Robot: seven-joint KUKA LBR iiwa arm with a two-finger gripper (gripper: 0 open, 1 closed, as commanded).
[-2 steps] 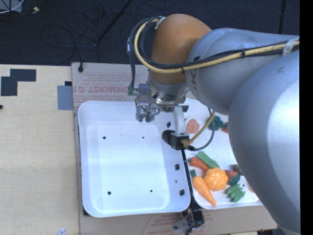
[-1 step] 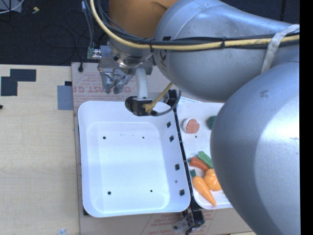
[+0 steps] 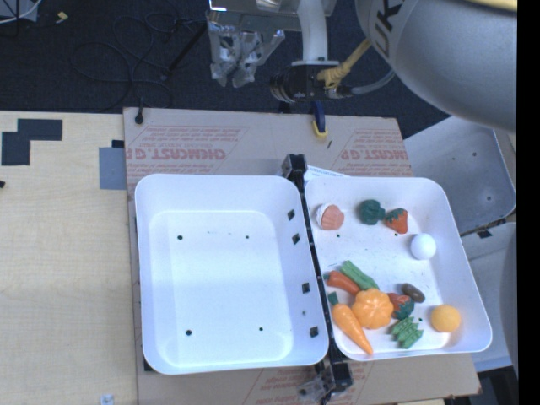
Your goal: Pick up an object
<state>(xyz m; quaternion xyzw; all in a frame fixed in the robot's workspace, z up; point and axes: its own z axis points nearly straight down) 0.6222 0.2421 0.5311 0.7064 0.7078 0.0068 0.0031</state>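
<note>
White plastic, two shallow bins side by side on a cardboard sheet (image 3: 354, 154): the left bin (image 3: 152, 226) bare of toys, the right bin (image 3: 460, 251) holding a scatter of play food. At its far end lie a sliced pink sausage piece (image 3: 331, 218), a dark green broccoli (image 3: 369, 212), a strawberry (image 3: 397, 219) and a white egg (image 3: 423, 245). Nearer, an orange pumpkin (image 3: 372, 308) sits touching a carrot (image 3: 353, 327), with green pieces around them and an orange ball (image 3: 445, 318) apart by the near corner. The gripper (image 3: 242, 56) hangs high beyond the bins, carrying nothing; I cannot tell whether it is spread or closed. I judge the pick has not begun: the next move calls for choosing a piece, travelling over the right bin and descending
</note>
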